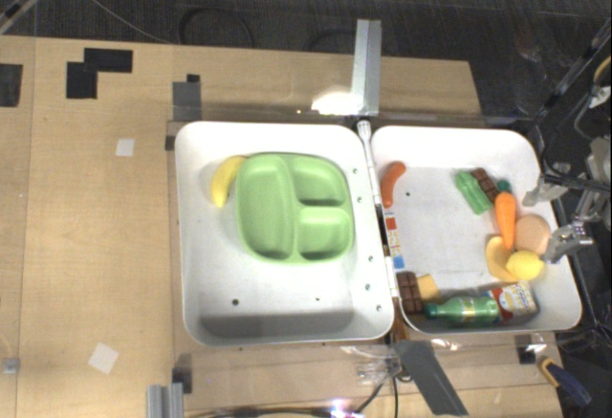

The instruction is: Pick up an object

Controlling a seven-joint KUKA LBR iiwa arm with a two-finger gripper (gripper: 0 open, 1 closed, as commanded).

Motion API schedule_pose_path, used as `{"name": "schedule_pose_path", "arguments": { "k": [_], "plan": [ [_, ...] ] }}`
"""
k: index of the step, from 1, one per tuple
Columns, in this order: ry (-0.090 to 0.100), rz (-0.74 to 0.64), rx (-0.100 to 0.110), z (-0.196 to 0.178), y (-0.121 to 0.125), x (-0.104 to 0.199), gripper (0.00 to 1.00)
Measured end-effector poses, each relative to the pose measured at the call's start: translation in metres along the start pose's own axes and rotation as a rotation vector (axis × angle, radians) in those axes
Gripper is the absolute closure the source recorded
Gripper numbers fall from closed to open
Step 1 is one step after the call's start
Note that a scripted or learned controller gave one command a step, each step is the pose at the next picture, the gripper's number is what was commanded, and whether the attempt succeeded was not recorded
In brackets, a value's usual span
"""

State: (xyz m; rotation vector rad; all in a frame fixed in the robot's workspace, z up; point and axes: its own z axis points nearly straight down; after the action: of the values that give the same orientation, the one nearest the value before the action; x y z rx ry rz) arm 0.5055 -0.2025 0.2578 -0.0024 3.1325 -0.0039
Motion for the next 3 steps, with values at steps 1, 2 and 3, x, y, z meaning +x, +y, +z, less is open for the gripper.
{"name": "schedule_pose_path", "arguments": {
  "k": [1,2,3],
  "plan": [
    [0.010,0.003,-0.005,0.154,0.000,-0.015,0.00],
    [-0.005,0.045,0.001,0.168,0.003,-0.015,0.00],
    [-0.007,-0.041,0.000,0.168,0.046,-0.066,0.00]
  ]
}}
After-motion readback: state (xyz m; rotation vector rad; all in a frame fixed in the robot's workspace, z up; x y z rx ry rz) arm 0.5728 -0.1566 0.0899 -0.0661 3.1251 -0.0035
